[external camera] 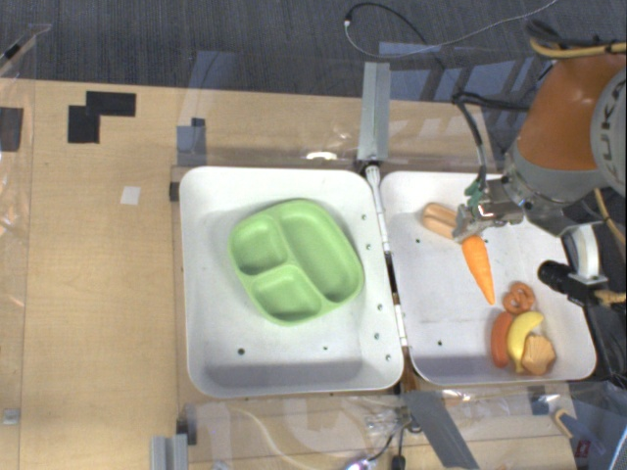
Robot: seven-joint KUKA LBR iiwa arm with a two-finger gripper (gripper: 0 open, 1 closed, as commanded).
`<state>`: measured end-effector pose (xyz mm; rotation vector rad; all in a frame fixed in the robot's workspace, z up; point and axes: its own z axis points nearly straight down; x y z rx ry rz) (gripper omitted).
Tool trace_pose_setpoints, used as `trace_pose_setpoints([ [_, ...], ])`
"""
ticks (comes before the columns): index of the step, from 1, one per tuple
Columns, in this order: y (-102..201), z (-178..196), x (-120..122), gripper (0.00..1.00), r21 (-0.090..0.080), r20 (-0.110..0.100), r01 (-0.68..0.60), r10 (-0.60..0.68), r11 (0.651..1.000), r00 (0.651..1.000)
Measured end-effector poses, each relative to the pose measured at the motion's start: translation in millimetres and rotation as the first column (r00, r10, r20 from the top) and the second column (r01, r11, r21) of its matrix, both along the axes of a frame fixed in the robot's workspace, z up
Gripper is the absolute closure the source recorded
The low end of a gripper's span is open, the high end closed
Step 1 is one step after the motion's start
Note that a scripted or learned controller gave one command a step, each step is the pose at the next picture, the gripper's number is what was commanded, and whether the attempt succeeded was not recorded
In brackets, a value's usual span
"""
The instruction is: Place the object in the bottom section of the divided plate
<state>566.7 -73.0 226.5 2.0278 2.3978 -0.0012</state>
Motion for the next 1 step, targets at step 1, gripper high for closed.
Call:
trace_pose_setpoints([
  [1, 77.8, -43.6, -10.1, 1.00, 0.001, 0.000, -0.284, 0.284, 0.959, 0.959],
])
